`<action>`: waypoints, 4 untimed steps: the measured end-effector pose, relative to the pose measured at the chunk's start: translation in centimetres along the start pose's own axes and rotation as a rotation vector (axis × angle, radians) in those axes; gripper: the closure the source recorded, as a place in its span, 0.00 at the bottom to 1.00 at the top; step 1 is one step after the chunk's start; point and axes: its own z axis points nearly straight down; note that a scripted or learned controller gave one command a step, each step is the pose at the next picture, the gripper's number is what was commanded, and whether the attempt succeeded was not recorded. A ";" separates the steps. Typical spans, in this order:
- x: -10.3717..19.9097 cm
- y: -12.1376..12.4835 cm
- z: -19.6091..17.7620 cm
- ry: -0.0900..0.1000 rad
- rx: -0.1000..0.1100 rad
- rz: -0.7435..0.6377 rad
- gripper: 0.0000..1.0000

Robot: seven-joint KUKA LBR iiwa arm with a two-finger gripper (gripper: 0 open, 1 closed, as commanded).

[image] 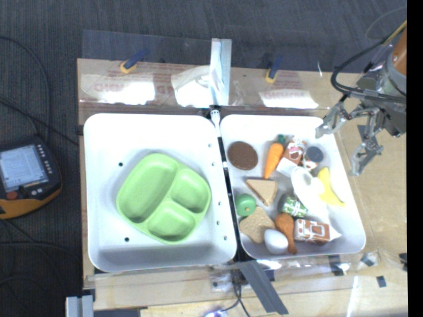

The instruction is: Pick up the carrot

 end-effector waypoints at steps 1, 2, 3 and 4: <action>-3.7 0.1 9.6 0.007 -0.007 0.073 0.00; -8.1 -0.2 24.8 -0.011 0.008 0.040 0.00; -8.4 -0.1 23.6 -0.018 0.011 0.039 1.00; -6.9 9.4 13.9 -0.006 0.002 -0.115 1.00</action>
